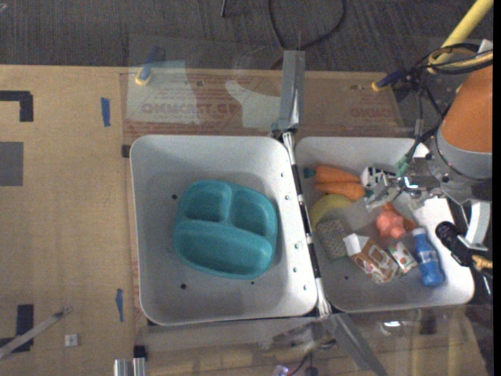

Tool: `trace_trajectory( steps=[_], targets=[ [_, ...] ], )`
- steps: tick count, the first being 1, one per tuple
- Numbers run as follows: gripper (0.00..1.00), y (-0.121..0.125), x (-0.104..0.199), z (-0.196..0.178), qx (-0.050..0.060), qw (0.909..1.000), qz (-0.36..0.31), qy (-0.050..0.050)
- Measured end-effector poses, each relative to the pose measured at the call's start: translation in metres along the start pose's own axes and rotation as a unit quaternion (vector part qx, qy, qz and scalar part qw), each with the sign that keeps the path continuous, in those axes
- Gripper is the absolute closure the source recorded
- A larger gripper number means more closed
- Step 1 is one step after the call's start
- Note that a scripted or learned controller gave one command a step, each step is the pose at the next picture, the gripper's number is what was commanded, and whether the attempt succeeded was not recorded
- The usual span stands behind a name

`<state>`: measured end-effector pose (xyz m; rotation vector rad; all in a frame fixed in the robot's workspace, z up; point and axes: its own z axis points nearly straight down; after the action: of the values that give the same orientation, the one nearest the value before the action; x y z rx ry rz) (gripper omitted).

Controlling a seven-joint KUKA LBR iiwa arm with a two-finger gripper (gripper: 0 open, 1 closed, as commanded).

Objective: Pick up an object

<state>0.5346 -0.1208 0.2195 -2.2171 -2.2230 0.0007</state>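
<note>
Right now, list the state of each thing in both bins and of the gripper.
Teal divided plate: flat in the left bin, compartments bare.
Carrots: lying side by side in the right bin.
Blue bottle: on its side.
Gripper: low beside the carrots.

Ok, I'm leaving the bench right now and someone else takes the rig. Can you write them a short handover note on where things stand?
Gripper: low over the right bin, near its far side, beside the orange carrot; whether the jaws are open or shut cannot be read from the camera view, and nothing shows held.
Right bin contents: carrot, yellow-green fruit, grey sponge-like block, pink toy, blue bottle, small printed packets.
Left bin: teal divided plate.
Done: arm is over the objects.
Left: grasp one object and lift it.
</note>
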Motion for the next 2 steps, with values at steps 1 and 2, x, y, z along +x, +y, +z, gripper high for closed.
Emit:
trace_trajectory(
  steps=[1, 2],
  targets=[
    [0.00, 0.057, -0.025, 0.048, -0.002, 0.9986, -0.052, -0.001],
    [0.00, 0.105, -0.003, 0.099, -0.021, 0.9941, -0.107, -0.007]
  ],
)
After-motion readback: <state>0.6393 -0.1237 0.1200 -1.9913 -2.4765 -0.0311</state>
